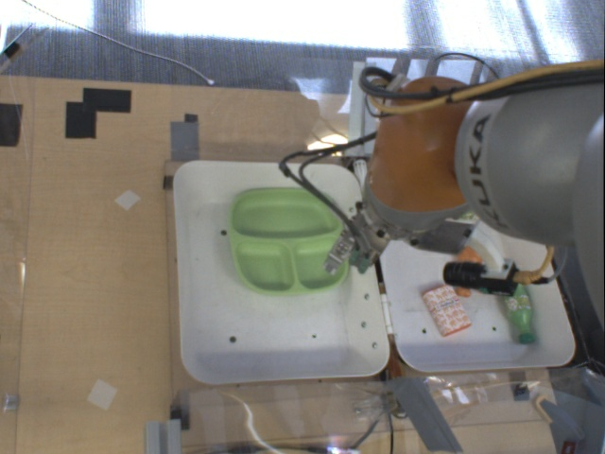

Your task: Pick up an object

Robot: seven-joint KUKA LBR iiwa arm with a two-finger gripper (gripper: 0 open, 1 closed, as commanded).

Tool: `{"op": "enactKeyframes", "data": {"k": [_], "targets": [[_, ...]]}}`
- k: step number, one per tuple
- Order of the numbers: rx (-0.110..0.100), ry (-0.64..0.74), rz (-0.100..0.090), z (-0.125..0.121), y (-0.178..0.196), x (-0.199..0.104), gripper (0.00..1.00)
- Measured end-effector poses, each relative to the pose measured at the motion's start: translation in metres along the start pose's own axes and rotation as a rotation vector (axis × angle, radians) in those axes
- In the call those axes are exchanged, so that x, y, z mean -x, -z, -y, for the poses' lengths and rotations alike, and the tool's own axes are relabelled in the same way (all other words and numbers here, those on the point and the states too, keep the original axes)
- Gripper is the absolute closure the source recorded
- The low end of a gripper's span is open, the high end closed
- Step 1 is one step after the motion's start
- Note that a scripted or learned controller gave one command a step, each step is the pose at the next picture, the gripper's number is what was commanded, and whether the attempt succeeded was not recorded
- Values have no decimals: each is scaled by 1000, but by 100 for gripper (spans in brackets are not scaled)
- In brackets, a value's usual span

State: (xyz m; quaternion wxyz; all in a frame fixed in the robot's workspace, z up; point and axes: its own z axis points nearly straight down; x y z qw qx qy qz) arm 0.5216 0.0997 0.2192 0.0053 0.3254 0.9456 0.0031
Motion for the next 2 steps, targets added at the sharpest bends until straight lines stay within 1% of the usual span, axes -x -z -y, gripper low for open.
{"op": "enactKeyframes", "data": {"k": [1, 2], "targets": [[-4, -205, -5, -23, 23, -61, 100], [-9, -555, -5, -52, -5, -85, 100]]}}
